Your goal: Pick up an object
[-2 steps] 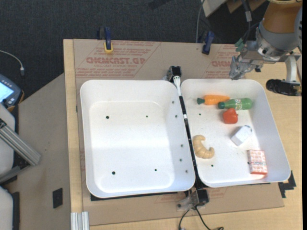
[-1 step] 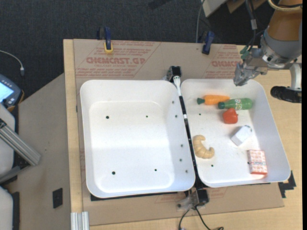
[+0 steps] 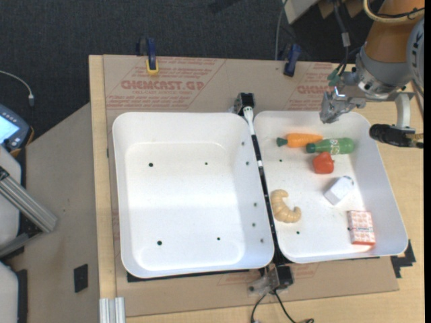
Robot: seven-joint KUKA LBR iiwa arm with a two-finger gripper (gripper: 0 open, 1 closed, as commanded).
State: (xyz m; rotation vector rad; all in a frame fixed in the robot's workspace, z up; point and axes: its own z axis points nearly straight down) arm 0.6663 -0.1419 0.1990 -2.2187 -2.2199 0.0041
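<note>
Five light toys lie near the carrot (image 3: 303, 139); its stiff, narrow middle suits pinching. Gripper (image 3: 331, 115) above it; jaws' state unclear.

Orange carrot (image 3: 301, 139), green bottle (image 3: 331, 146)

A robotics lab. Two shallow white plastic bins (image 3: 182, 130) sit on a clamped brown cardboard sheet (image 3: 202, 79). Loose black cables (image 3: 269, 308) trail below

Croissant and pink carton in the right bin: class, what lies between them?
In the camera view, bare white bin floor separates the croissant from the pink carton.
</note>
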